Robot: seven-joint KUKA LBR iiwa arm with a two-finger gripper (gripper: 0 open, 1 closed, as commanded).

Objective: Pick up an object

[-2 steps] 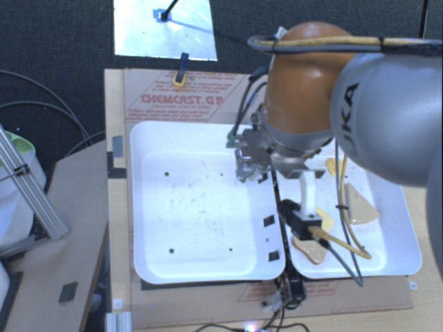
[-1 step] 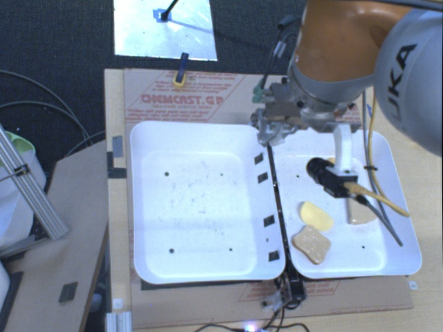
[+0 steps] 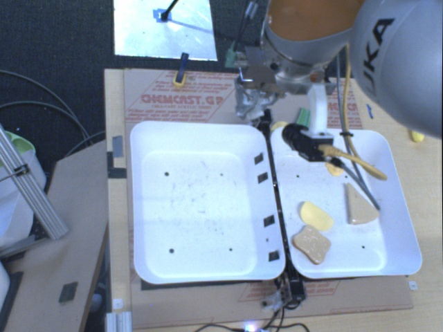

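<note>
Arm (image 3: 398, 43) partly lettered "KUKA", tool (image 3: 252, 108) at right bin's (image 3: 398, 258) far left corner, its state cannot be told, cardboard (image 3: 181, 99) printed "CHEMCAST GP", oval (image 3: 316, 215) and wedge (image 3: 358, 206) in that bin

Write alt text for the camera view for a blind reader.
The end effector hangs above the far rim between the left bin and right bin, which holds a yellow oval, a tan slice and a beige wedge.

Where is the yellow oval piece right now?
In the camera view, the yellow oval piece lies in the lower left of the right bin, just above the tan slice and left of the pale wedge.
</note>
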